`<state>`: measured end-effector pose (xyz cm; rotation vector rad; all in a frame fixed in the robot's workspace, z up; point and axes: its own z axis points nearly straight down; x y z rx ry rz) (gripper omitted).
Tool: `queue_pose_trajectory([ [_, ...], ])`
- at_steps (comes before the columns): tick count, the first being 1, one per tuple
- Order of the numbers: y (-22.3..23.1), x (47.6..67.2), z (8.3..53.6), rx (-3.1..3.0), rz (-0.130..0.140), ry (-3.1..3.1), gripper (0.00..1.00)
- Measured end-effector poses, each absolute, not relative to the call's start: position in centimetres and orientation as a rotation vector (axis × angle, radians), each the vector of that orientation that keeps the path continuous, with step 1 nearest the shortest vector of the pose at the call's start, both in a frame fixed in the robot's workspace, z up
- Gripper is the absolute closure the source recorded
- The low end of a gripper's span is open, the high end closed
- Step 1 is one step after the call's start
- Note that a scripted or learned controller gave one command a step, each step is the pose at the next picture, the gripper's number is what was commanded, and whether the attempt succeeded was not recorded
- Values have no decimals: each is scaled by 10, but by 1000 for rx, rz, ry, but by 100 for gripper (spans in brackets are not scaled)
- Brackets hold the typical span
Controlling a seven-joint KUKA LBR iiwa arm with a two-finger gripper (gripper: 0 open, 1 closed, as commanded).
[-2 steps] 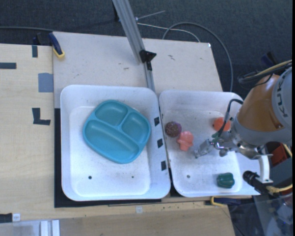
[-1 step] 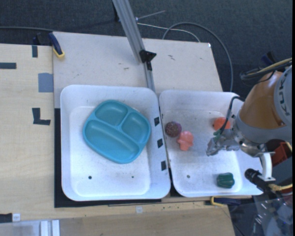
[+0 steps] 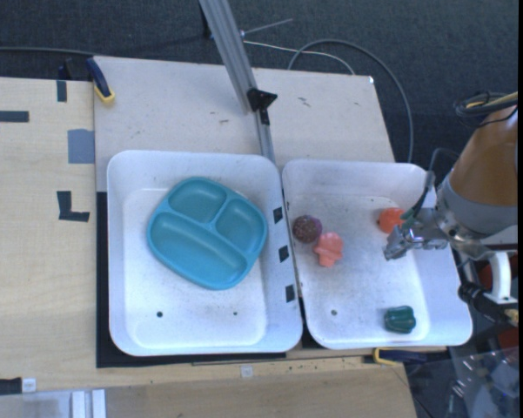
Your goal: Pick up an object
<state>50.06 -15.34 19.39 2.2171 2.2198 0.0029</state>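
From above the table (image 3: 200, 111), we see two white bins side by side. The left bin (image 3: 126, 259) holds a teal divided tray (image 3: 207, 232), tilted a little in the frame. In the right bin (image 3: 444, 320) lie four small things: a dark maroon ball (image 3: 307, 227) near the dividing wall, a pink toy (image 3: 328, 248) just beside it, an orange piece (image 3: 389, 219) toward the right wall, and a green piece (image 3: 399, 319) near the front corner. The arm (image 3: 483, 181) reaches in from the right, its hand (image 3: 400, 240) low over the right bin, just below the orange piece and close against it. We cannot tell how the hand is set, nor whether it touches anything.
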Motion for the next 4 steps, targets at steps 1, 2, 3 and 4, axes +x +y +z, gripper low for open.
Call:
queue_pose_trajectory([
  [1, -153, 502, 234, 2217, 2, 2221, 100],
  [2, -95, 529, 236, 2213, 2, 2231, 100],
  [3, -47, 550, 244, 2214, 2, 2230, 100],
  [4, -2, 567, 249, 2215, 1, 2229, 100],
])
